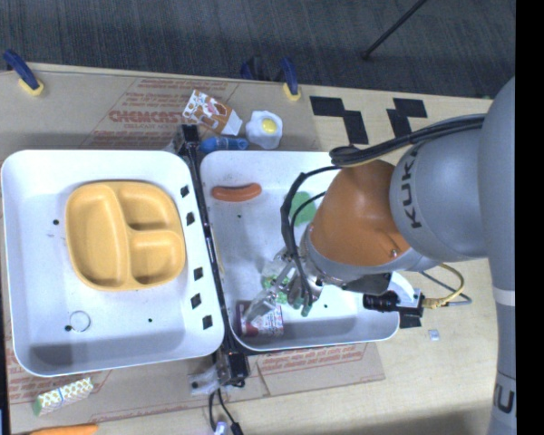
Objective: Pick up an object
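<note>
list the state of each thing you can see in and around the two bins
yellow divided tray: flat in left bin, right way up
hot dog: lying near right bin's far wall
red packet: lying at near wall
end effector: low over clutter beside the packet
egg toy: outside the bins, on cardboard

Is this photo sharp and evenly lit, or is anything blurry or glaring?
Camera view: light is soft and even, with faint shadows inside the left bin; the yellow tray looks crisp, while the clutter beside the gripper is small and smeary; no strong glare.
</note>
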You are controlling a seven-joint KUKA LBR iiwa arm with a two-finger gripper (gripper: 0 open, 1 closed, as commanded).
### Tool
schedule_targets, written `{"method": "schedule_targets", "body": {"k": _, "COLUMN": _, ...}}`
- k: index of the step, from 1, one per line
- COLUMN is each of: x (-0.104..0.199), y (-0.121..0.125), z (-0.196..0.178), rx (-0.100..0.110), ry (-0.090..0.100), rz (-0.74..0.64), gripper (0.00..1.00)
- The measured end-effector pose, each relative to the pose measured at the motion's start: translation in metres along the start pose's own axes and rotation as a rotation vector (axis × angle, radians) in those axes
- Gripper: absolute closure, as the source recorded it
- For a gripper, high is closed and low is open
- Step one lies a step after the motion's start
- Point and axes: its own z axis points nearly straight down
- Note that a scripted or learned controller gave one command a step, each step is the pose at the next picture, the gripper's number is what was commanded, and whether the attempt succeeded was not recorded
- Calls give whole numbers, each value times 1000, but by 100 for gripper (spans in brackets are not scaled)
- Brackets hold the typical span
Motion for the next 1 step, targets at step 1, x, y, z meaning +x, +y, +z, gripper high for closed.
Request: {"method": "schedule_targets", "body": {"k": 1, "x": 10, "y": 6, "z": 0, "rx": -1, "ry": -2, "rz": -375, "gripper": 0}}
